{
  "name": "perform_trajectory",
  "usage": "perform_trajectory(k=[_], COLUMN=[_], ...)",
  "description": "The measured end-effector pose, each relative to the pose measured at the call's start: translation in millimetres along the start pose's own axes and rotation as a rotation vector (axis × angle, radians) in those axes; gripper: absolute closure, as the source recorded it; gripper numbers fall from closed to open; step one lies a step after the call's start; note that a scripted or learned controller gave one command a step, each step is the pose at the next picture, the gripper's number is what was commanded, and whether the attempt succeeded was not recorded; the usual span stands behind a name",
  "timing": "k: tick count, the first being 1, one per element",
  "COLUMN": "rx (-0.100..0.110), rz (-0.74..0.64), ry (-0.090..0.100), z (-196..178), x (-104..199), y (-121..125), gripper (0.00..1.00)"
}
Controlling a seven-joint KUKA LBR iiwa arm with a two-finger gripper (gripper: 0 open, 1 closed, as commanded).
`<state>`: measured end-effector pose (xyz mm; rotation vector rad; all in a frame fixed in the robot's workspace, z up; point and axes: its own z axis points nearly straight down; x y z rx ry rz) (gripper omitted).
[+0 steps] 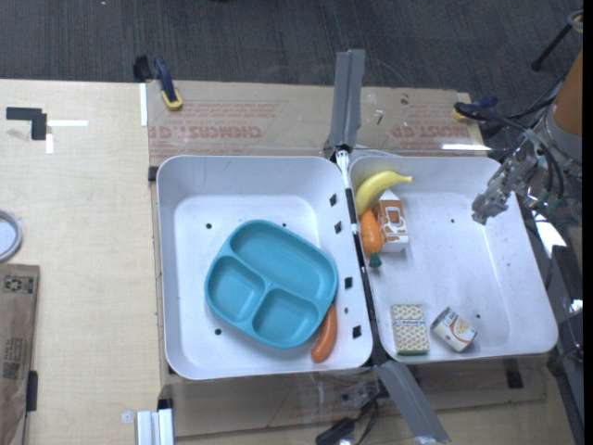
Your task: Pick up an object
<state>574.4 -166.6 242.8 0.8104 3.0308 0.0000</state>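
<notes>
My gripper (pixel 489 204) hangs over the right bin's far right side, above bare white floor, with nothing seen between its fingers. In the right bin (pixel 482 258) a yellow banana (pixel 378 187) lies at the back left. Just in front of it are an orange carrot (pixel 370 233) and a small orange-and-white carton (pixel 393 225). Near the front edge sit a green-and-cream packet (pixel 409 328) and a small tipped can (pixel 454 330). The left bin (pixel 185 202) holds a blue divided plate (pixel 269 284) and an orange sausage (pixel 323 334) beside it.
A grey divider post (pixel 347 100) stands behind the seam between the bins. Clamps (pixel 165 82) sit at the back of the cardboard. Cables run behind the arm at the right. A tape roll (pixel 7 236) lies at the far left.
</notes>
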Motion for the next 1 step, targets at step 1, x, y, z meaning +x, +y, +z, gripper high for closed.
perform_trajectory(k=[1], rx=[0.000], rz=[0.001], ry=[0.000], z=[0.0], x=[0.0], y=[-0.3], gripper=[0.00])
